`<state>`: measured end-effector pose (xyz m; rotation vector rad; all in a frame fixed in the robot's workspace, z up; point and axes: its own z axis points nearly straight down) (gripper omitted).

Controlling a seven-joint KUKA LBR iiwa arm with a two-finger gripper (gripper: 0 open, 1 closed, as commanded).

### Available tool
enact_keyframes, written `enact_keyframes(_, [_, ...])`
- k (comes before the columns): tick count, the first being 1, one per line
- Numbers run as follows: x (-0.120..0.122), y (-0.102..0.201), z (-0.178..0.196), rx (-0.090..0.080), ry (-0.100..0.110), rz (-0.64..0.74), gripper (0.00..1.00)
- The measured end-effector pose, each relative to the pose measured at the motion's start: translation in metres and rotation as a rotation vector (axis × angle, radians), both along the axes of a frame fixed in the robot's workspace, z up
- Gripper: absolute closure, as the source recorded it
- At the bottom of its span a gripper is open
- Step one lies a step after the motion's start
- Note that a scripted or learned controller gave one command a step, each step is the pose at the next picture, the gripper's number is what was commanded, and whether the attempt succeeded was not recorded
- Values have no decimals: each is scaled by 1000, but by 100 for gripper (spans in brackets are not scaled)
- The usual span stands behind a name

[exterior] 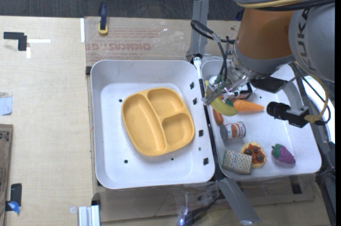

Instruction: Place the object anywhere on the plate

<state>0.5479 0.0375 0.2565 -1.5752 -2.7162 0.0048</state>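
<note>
Near the right bin's front edge lie toy foods. Farther back, the gripper hovers over a banana; grip state unclear. Next: grasp, carry left to yellow plate.

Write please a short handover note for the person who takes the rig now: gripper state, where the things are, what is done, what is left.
Gripper: low over the upper left part of the right bin, above the banana; a grasp cannot be confirmed from this view.
Plate: yellow, three compartments, in the left bin, nothing on it.
Right bin holds the banana, carrot, small can, pizza slice, cracker-like square and purple fruit.
Done: nothing placed yet.
Left: secure one object, carry it to the plate, release.
</note>
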Motion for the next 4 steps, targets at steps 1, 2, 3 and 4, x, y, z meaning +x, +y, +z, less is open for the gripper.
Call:
enact_keyframes(1, [-64,-20,65,-1,-2,-252,100])
enact_keyframes(2, [-9,26,-30,-1,1,-197,100])
enact_keyframes(3, [-5,-67,7,-1,-3,-260,100])
enact_keyframes(4, [-2,-10,-19,-1,1,-265,100])
